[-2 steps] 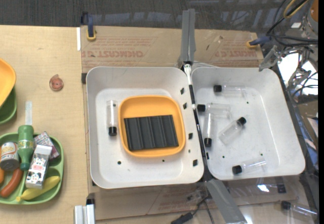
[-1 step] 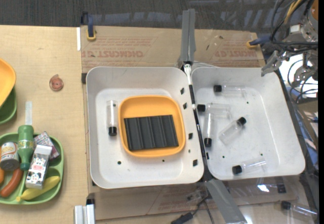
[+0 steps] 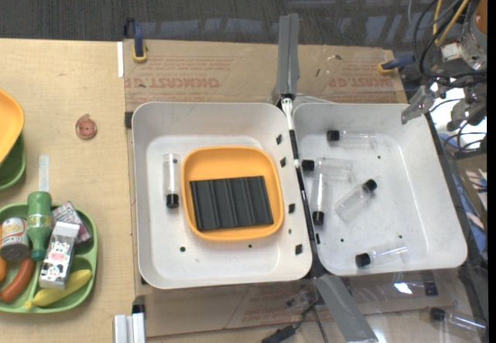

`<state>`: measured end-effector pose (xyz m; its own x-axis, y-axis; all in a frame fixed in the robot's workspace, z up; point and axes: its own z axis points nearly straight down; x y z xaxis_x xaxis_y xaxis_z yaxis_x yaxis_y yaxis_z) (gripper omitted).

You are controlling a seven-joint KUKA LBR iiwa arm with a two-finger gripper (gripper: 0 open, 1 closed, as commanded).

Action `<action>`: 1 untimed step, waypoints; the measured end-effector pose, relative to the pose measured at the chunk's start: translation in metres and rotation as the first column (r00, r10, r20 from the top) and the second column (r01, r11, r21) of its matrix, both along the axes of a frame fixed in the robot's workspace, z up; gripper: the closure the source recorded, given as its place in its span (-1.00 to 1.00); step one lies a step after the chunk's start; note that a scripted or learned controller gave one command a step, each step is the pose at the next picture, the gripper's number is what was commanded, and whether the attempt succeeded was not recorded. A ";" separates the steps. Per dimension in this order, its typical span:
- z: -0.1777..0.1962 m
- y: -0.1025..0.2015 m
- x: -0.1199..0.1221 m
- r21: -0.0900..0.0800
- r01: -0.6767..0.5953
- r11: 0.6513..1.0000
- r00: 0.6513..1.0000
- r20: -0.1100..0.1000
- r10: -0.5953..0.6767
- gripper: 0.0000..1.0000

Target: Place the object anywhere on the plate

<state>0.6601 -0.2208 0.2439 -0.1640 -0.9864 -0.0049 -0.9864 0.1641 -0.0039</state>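
Pre-grasp step: the arm's gripper is hanging at the far right, above the right bin's far corner, holding nothing; cannot tell its state. Clear vials are lying in the right bin. The orange plate is sitting in the left bin. Next: descending onto one vial.

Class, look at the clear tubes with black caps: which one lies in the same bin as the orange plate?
The tube just left of the orange plate, lying in the left bin with its cap toward the camera. The others lie in the right bin.
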 end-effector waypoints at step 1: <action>0.003 0.000 0.000 -0.001 -0.238 0.971 0.971 0.001 0.238 -1.00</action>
